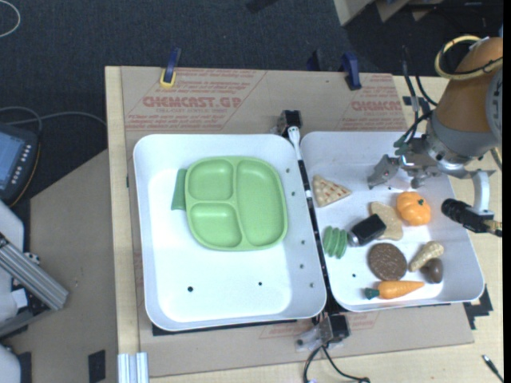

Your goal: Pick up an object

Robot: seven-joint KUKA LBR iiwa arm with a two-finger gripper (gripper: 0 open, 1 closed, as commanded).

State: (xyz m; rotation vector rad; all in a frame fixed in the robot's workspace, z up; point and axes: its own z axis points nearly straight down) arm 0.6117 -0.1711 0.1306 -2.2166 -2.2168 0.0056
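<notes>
Lying nearest in the right bin (471, 290), the toy carrot (397, 289) looks light, stiff and slippery; pinching across its thick middle seems safest. Farther back sit a brown cookie (387, 260) and small orange pumpkin (413, 207). Beyond them the gripper (401, 168) hovers, fingers parted, holding nothing.

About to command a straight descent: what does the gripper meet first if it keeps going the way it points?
Likely bare floor of the right bin, just above the orange pumpkin toy. The gripper points down; depth is unclear, so a finger could clip the pumpkin.
</notes>
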